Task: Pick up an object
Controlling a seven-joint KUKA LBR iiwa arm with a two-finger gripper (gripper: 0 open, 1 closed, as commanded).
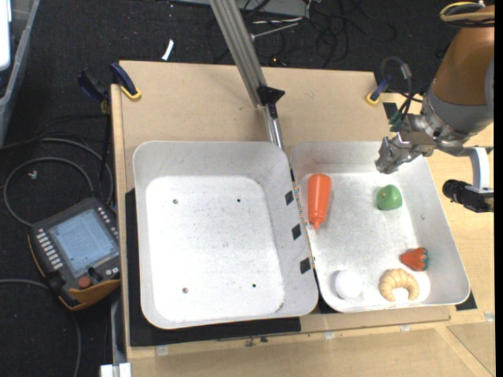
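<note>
I am seeing the claw (389, 160) hovering over the right bin (440, 210), grip state I cannot tell, green ball (388, 198) just below, orange carrot (317, 199) lying lengthwise, top-to-bottom, narrowing downward.

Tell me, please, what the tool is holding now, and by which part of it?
Nothing is seen held. The tool hangs above the right bin, apart from the green object just below it.

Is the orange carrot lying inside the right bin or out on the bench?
Inside. The carrot lies flat on the floor of the right bin, near its left wall, apart from the green piece.
</note>
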